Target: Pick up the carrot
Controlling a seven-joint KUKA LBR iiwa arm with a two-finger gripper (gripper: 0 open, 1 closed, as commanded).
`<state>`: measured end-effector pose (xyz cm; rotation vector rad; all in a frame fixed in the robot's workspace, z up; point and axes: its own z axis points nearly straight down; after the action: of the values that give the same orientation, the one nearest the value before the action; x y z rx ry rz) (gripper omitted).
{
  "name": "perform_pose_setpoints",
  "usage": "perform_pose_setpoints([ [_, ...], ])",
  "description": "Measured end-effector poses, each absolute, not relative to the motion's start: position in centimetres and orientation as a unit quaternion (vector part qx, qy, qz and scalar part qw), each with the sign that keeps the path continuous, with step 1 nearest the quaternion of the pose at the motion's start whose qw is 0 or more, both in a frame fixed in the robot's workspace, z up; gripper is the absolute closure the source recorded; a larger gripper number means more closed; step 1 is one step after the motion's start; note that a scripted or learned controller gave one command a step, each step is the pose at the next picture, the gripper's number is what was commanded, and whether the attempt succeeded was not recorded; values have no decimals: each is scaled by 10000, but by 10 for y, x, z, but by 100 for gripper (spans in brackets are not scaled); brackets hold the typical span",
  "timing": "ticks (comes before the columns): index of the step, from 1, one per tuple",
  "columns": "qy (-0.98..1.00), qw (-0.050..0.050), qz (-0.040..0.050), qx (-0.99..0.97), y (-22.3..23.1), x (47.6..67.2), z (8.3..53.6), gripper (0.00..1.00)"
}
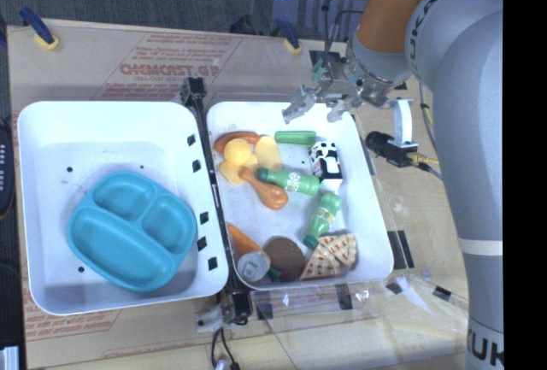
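The gripper (318, 105) hangs above the upper rim of the right bin (376, 223), in the upper middle of the frame. Its jaws stand apart, with nothing between them.

The carrot (242, 237) lies at the lower left of the right bin, close against the wall next to the left bin (34, 189). It is an orange taper pointing toward the upper left. Its thick end sits just beside a silver can (254, 266) and near a brown round item (285, 254). The gripper is well apart from it, at the opposite end of the bin.

Other contents noted: a green bottle (291, 181), a second green bottle (321, 216), a black and white cow figure (325, 161), a yellow item (241, 156), a waffle cone piece (332, 254). A blue divided plate (128, 227) lies in the left bin.

Risks, as judged:
- Several other orange pieces lie in the upper left of the right bin, including an orange lump (273, 197); the jaws could descend on the wrong one
- The carrot hugs the bin wall, so one jaw may strike the wall or the black clips along the divider
- The can beside the thick end may be caught or knocked
- A tapered, smooth shape may squirt out if gripped near the tip
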<state>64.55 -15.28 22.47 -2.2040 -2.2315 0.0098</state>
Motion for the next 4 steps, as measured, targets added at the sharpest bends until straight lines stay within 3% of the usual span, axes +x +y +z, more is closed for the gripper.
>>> perform_pose_setpoints([
  [1, -7378, 61, 51, -6749, -132, 639, 143, 0],
  [2, -7183, 38, 58, -6957, -103, 655, 90, 0],
  [3, -7212, 50, 63, -6927, -102, 656, 102, 100],
  [4, -5672, 32, 31, -8235, -66, 596, 193, 100],
])
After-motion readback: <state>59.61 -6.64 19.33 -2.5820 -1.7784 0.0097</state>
